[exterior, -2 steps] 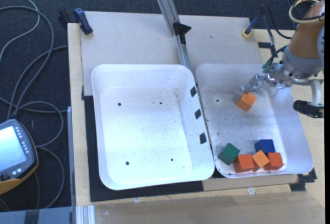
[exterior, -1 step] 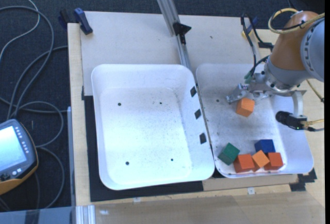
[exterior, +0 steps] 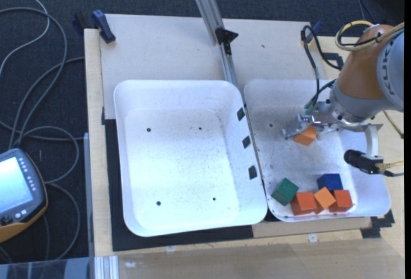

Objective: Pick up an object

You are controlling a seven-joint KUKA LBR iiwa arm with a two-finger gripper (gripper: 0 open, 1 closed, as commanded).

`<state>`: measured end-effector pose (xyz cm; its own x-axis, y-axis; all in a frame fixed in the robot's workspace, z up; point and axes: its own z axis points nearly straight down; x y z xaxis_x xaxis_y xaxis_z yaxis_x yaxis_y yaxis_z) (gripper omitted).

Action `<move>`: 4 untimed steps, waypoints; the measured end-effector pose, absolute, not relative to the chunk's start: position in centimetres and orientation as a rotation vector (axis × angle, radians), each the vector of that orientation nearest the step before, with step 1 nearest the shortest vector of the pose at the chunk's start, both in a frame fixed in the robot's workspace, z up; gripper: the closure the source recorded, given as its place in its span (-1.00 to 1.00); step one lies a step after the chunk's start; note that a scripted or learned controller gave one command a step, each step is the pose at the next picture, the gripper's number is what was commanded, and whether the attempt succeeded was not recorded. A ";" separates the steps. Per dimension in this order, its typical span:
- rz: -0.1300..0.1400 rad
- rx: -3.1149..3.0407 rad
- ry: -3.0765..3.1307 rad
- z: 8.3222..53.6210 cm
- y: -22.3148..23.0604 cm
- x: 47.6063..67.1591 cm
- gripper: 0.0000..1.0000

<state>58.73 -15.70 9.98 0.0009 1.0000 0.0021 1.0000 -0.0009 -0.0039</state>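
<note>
My gripper (exterior: 303, 130) hangs over the middle of the right bin (exterior: 276, 143), the arm coming in from the right. A small orange block (exterior: 306, 137) sits tilted between the fingertips, and the gripper is shut on it. More blocks lie along the bin's near edge: a green block (exterior: 284, 191), a blue block (exterior: 329, 181), a red-orange block (exterior: 304, 203), a lighter orange block (exterior: 324, 197) and another red-orange block (exterior: 343, 200).
The left bin (exterior: 180, 162) lies beside the right one, with black clips (exterior: 246, 141) along the shared rim. A slanted metal pole (exterior: 205, 8) crosses the back of the bench. A blue clamp (exterior: 103, 26) sits at the back left corner.
</note>
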 end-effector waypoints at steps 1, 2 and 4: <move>-0.004 -2.221 -2.226 12.2 -14.7 60.0 -1.00; 0.003 -2.221 -2.220 9.8 -16.3 60.2 -1.00; -0.001 -2.209 -2.225 11.7 -9.5 59.3 1.00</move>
<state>59.28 -9.48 11.71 -0.0072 1.0000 0.0048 1.0000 0.0072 -0.0036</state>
